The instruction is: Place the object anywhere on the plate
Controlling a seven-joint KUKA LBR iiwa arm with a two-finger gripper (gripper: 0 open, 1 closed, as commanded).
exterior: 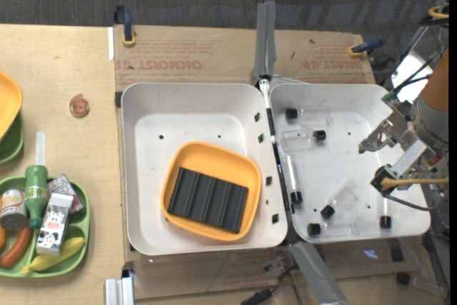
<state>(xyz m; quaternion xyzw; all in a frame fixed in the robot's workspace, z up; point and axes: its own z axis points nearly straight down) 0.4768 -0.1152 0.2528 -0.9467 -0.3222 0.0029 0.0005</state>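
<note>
Camera view. I read the tool point(374, 143) at the 3 o'clock edge of the right bin point(343, 102), over the bin floor. I cannot tell whether the tool is wide or narrow.

The black ridged slab point(208, 199) lies flat on the yellow plate point(214, 151), inside its rim. The plate sits in the left bin point(150, 118), toward that bin's 6 o'clock side.

Clear vials point(307, 134) with black caps lie scattered across the right bin.

On the table point(57, 68), at 9 o'clock of the left bin, I see a green tray point(75, 253) of toy food.
</note>
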